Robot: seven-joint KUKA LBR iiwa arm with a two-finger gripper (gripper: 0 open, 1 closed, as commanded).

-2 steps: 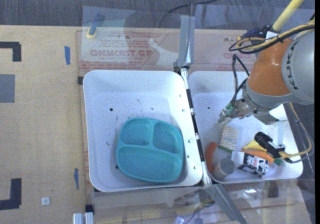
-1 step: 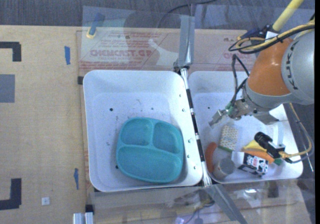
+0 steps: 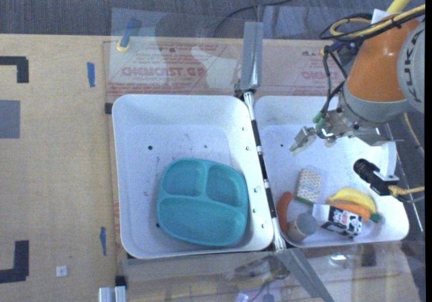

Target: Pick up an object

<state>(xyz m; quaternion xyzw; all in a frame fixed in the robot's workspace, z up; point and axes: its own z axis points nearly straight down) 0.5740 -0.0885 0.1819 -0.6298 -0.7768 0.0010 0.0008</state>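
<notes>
A grey robot arm's two-finger gripper (image 3: 305,138) is hovering open and empty over the right white plastic bin (image 3: 283,115). Likely approach step: small objects, including a yellow plastic banana (image 3: 351,199), are lying nearer the front, needing a descent onto one

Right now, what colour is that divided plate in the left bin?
Teal, a blue-green; the divided plate shows plainly in the camera view.

White letters "KU" on arm (image 3: 413,64).
</notes>
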